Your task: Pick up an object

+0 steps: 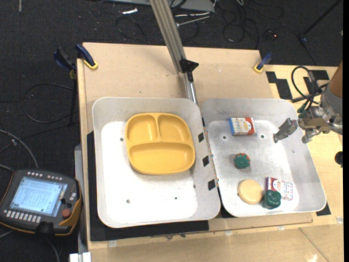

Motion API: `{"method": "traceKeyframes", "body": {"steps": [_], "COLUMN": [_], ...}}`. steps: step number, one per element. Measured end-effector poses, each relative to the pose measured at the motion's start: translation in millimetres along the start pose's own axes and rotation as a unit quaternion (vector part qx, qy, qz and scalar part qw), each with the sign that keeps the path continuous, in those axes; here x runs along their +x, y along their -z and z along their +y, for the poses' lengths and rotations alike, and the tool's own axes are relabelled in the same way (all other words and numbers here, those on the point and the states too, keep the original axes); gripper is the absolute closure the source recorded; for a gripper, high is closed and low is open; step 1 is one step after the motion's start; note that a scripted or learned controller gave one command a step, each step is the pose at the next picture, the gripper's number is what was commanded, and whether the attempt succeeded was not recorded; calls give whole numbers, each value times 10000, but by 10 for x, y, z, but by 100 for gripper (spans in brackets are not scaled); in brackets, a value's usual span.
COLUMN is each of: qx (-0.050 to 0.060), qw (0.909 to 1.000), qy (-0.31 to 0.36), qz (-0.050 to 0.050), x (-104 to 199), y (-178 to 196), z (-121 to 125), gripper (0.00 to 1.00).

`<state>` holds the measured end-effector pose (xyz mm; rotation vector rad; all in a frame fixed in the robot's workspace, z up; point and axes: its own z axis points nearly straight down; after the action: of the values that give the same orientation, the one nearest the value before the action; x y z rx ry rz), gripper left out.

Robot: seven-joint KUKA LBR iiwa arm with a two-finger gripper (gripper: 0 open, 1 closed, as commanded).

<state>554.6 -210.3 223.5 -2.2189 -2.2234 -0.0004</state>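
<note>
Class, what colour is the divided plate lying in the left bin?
The divided plate is plain yellow, seen best in the camera view from above.

The gripper (295, 130) hovers over the right bin's (305, 162) far right edge, fingers spread, nothing between them; inside lie a small carton (241, 126), a green ball (242, 160), a pale round piece (250, 191), a second carton (282, 189) and a green lump (271, 200); a yellow divided plate (160, 143) sits in the left bin (109, 162) on the tabletop (131, 70).

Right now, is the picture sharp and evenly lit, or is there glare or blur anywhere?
Camera view: even light, soft shadows, no hard glare on the bins; yellow tray and carton are sharp; the gripper at the right edge looks slightly soft.
</note>
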Motion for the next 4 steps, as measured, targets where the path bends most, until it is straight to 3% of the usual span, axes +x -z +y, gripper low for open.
{"method": "traceKeyframes", "body": {"steps": [1,3,4], "qx": [1,28,1], "qw": [10000,10000,10000], "qy": [2,-14,-6], "qz": [-1,6,-4], "x": [0,-2,3], "y": [0,-1181,-1282], "z": [0,-114,-109], "gripper": [0,0,0]}}
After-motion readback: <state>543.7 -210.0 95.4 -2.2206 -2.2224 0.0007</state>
